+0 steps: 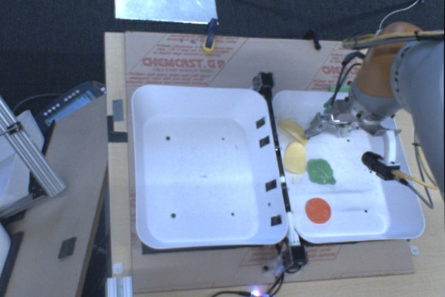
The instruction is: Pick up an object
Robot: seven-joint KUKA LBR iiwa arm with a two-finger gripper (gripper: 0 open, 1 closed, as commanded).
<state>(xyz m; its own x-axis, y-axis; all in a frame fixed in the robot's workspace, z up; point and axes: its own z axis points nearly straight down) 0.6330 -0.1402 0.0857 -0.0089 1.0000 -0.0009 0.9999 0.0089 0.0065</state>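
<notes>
The right bin [400, 219] holds a curved yellow piece [292, 130] near its left wall, with a pale yellow oval piece [295, 158] just below it. A green leafy piece [321, 172] lies at the middle, and an orange disc [318, 211] sits toward the front. My gripper [318, 126] hangs low over the back of this bin, just right of the curved yellow piece. Nothing visibly sits in it. The grey arm [417, 73] with its orange band [379, 69] covers the bin's back right corner.
The left bin [201, 219] stands beside the right one, with black clips [271, 186] along the shared wall. A black part with a yellow cable [381, 165] hangs over the right bin's right side. A cardboard sheet [181, 59] lies under both bins.
</notes>
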